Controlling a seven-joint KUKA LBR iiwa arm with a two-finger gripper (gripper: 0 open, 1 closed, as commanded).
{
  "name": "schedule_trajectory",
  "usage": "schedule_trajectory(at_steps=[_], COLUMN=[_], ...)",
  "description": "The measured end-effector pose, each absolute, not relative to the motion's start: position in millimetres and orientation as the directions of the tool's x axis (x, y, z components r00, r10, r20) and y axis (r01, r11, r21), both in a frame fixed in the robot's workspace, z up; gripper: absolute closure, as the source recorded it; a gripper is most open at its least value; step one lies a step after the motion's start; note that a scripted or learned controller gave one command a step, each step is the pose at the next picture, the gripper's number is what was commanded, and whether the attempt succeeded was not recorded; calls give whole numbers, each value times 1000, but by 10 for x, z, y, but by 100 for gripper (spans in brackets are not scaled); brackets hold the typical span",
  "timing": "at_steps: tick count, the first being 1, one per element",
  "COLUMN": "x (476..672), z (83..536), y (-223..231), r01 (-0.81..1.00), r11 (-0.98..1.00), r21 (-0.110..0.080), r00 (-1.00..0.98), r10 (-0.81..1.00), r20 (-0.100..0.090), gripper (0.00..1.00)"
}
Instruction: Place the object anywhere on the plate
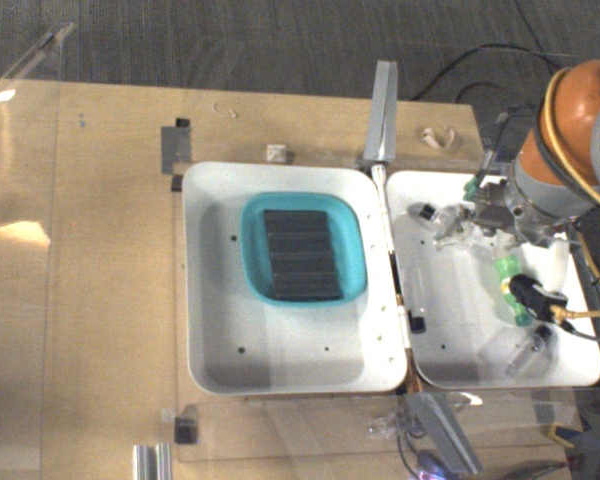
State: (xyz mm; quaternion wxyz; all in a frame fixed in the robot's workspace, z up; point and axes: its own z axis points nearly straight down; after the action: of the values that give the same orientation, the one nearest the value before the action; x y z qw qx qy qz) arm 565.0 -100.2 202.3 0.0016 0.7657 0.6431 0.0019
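Across the tabletop (90, 298), pale wood, wide bare room lies left of the bins and along the far edge.

1. Left bin (205, 363): white, shallow, with rounded corners. Its right rim runs against the right bin's left rim.
2. Right bin (450, 368): white, same make. Bare floor shows in its near-left part; the far and right parts are crowded by the arm.
3. Arm (580, 118): grey with an orange band, it enters from the right edge and overhangs the right bin's far-right corner.
4. Plate (352, 253): teal, a rounded square, it lies flat in the left bin toward the far side. A bare strip of bin floor shows on the plate's left, a broad one on its near side, and only a narrow one on its right.
5. Dark ridged mat (300, 256): it lies on the plate's middle, with teal rim showing all round.
6. Gripper (458, 223): it is over the far-left part of the right bin, well apart from the plate. Whether the jaws are apart or together cannot be told.
7. Green object (507, 269): pale and small, it is in the right bin toward the right side, partly hidden by robot parts, with nothing clamped on it.
8. Small black piece (423, 211): it is on the right bin's floor, just beside the gripper, near the left wall.
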Motion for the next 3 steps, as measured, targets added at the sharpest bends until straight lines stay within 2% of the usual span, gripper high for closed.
schedule_trajectory(at_steps=[1, 2, 3], x=[4882, 4876, 4898], z=[2199, 1834, 1940], y=[-742, -76, -77], r01=[952, 945, 945], r11=[-306, -327, -327], r21=[3, 0, 4], r00=[306, 327, 327], r10=[952, 945, 945], r20=[2, 1, 3], gripper=[0, 0, 100])
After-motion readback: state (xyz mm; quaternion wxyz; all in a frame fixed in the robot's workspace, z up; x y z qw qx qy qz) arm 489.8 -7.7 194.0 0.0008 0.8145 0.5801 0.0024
